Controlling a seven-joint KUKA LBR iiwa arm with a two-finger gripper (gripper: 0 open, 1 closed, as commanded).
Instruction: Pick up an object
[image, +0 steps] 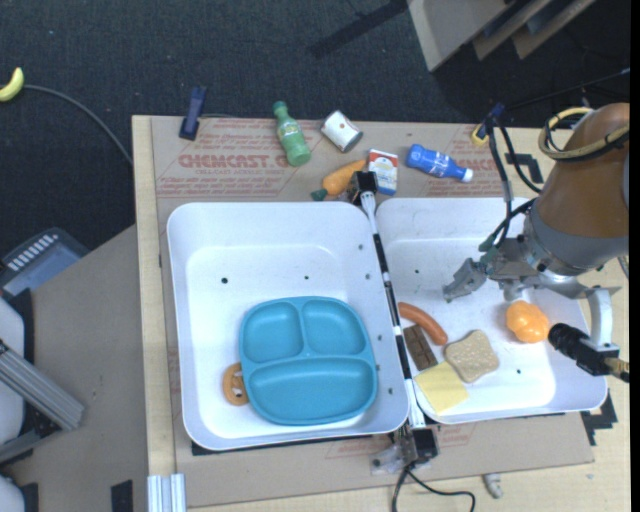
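Robot arm reaching from the right over two white bins on a surface (150, 300).

The tool (478, 276) hangs over the right bin (440, 225), its grey fingers spread apart and holding nothing. Nearer in that bin lie an orange fruit (527, 321) just right of the tool, a slice of bread (472, 356), a yellow cheese slice (441, 387), a sausage (423, 321) and a brown bar (420, 347). The left bin (200, 250) holds a blue divided plate (306, 359) with a pretzel (234, 385) at its left edge. Beyond the bins lie a green bottle (291, 135), a blue bottle (438, 163), a can (341, 130) and a small carton (382, 171).
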